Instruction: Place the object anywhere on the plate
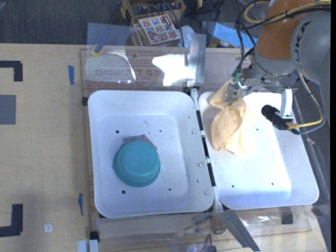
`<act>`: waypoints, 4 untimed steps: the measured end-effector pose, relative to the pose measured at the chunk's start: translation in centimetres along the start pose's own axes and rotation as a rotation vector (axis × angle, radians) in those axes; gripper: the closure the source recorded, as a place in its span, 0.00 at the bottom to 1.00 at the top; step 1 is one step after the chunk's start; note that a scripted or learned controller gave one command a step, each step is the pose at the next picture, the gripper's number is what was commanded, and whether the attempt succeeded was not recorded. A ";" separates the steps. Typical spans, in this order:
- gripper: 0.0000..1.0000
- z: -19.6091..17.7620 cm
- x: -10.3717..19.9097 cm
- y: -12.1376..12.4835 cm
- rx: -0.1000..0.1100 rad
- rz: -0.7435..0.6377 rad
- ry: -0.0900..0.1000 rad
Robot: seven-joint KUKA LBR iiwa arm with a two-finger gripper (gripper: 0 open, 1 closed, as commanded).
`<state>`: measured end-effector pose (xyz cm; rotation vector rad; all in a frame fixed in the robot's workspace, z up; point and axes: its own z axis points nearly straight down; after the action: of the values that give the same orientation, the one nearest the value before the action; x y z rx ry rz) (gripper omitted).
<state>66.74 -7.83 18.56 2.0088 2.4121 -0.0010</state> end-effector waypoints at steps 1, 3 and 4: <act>1.00 -0.1 10.5 -0.6 0.000 -0.047 0.003; 1.00 0.3 26.8 -8.5 0.005 -0.001 0.003; 1.00 -1.9 28.7 -12.5 0.006 -0.015 0.003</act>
<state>49.25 18.15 20.41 1.9943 2.4321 -0.0052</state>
